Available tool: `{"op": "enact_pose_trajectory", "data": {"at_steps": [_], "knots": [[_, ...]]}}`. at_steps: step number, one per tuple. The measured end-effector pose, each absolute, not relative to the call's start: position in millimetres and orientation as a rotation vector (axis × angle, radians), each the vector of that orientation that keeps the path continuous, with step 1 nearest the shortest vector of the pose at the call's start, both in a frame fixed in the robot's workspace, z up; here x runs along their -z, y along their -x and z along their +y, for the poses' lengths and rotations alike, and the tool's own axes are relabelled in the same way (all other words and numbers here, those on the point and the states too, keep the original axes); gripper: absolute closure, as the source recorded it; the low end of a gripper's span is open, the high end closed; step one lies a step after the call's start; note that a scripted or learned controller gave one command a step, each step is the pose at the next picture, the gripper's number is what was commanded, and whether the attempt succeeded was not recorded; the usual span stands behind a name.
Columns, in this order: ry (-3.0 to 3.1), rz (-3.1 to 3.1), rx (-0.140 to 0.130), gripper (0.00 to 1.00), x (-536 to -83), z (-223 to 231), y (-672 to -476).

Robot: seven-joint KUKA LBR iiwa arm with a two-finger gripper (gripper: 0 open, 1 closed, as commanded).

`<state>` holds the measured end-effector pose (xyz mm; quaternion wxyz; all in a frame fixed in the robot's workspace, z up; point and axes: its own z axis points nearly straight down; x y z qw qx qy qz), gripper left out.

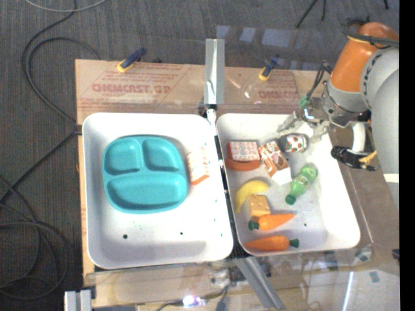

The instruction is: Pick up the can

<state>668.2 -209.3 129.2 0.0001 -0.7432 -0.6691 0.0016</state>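
Note:
The can [293,142] is small, with a red and white label. It lies on its side near the back of the right bin [337,199]. My gripper [303,133] hangs over the bin's back right corner, directly above and slightly right of the can. Its metal fingers [289,124] are spread, and the can sits by the left one rather than clasped between them. The grey arm with its orange band [353,63] reaches in from the right.
The right bin also holds a red-white box [243,151] on a brown dish, a snack packet [273,159], a green bottle [301,180], a banana [249,192] and two carrots [272,221]. The left bin holds a teal divided plate [144,172] and a small carton [198,166].

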Motion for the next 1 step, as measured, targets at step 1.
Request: {"op": "enact_pose_trajectory", "data": {"at_steps": [1], "knots": [[2.275,-2.168,0.005,0.00,-107.2,-211.6,-661.5]]}}
